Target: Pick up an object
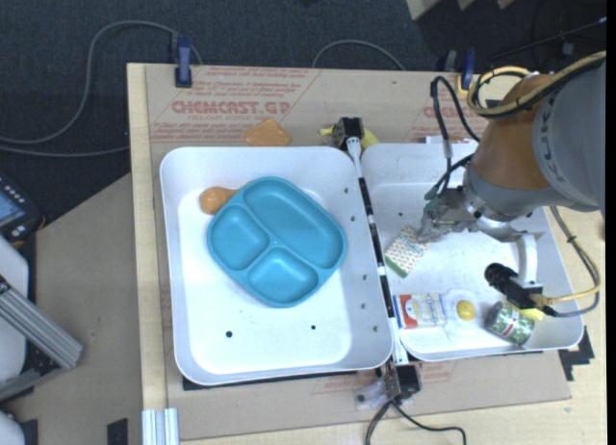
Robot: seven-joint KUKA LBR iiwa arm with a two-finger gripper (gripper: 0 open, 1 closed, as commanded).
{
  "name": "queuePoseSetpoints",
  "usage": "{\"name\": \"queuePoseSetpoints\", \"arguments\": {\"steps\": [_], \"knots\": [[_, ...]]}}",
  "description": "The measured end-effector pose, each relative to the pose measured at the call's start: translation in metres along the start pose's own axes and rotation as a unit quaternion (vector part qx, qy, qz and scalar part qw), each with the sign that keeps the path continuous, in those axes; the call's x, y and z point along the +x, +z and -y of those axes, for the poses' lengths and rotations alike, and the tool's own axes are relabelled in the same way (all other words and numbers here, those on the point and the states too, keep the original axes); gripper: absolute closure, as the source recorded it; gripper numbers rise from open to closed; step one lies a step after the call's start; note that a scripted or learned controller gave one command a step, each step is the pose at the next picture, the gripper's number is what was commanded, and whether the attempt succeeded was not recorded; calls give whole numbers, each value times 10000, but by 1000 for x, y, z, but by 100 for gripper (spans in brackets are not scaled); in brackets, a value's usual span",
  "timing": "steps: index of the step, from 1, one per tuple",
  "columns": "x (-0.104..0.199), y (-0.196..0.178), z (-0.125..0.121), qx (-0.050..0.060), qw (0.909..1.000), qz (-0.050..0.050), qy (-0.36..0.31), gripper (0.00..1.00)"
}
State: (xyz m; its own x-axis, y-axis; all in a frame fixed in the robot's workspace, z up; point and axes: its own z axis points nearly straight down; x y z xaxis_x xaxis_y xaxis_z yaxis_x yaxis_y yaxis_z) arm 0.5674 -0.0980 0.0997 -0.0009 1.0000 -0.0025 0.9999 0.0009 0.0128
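- Light is even and fairly bright, falling from above; the two white bins (192, 241) come out pale, close to washed out, with little surface detail.
- Shadows are soft and short: a faint one hugs the blue tray (277, 239), a darker one lies under the arm (539, 154).
- The dark carpet (67, 10) around the counter (154, 116) stays dim and grainy.
- Focus is moderate throughout; small print on the cardboard is blurred, and edges look slightly soft.
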Motion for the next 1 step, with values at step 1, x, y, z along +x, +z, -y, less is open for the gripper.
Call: {"name": "queuePoseSetpoints", "arguments": {"steps": [1], "knots": [[55, -91, -62, -4, 10000, -10, -34, 100]]}}
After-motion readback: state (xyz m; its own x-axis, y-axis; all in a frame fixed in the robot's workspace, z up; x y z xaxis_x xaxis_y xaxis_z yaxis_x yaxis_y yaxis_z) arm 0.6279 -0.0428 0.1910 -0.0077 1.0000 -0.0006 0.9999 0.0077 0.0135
